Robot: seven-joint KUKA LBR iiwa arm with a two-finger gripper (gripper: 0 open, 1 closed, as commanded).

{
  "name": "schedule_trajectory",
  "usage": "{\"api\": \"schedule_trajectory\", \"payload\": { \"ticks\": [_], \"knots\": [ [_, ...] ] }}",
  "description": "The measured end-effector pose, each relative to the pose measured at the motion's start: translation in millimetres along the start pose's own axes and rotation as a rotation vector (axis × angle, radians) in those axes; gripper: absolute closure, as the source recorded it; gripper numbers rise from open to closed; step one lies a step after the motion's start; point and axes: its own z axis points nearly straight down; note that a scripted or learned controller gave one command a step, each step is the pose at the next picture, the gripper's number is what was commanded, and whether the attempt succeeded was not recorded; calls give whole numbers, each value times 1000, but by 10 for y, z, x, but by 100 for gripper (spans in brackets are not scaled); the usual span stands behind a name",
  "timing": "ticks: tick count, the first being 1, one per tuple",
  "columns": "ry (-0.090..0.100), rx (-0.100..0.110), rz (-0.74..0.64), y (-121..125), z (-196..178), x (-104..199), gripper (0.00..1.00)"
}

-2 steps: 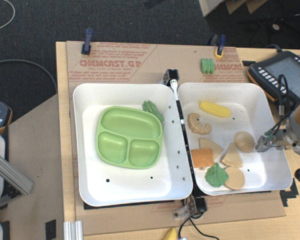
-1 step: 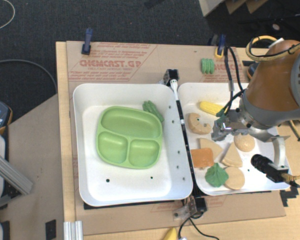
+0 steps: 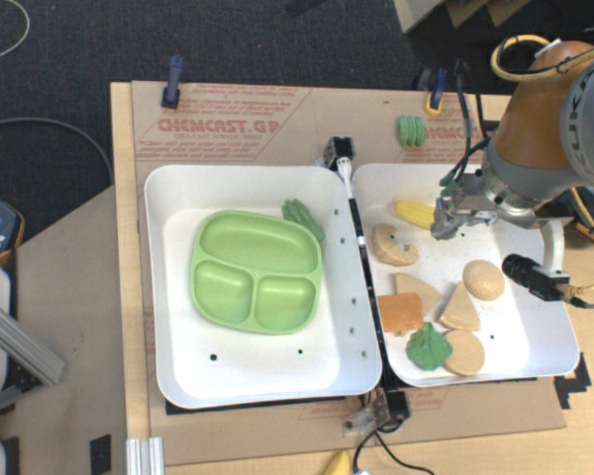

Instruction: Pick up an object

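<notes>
My gripper (image 3: 445,221) hangs over the back of the right bin (image 3: 549,359), just right of a yellow corn cob (image 3: 412,212). Nothing shows between its fingers. Below it in the same bin lie a tan mushroom-like piece (image 3: 393,246), an orange wedge (image 3: 401,313), a pale wedge (image 3: 461,311), a round bread roll (image 3: 483,280), a green leaf (image 3: 429,347) and a tan round slice (image 3: 465,353).
The left bin (image 3: 168,216) holds a green divided plate (image 3: 255,271) with a small green piece (image 3: 302,218) at its back right corner. A green ridged object (image 3: 411,131) lies on the cardboard behind the right bin. A black divider strip (image 3: 354,228) runs between the bins.
</notes>
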Motion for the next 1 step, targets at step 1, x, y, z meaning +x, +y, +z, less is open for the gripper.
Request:
{"api": "schedule_trajectory", "payload": {
  "ticks": [1],
  "knots": [
    [-2, -10, 0, 585, 666, -431, 100]
  ]
}}
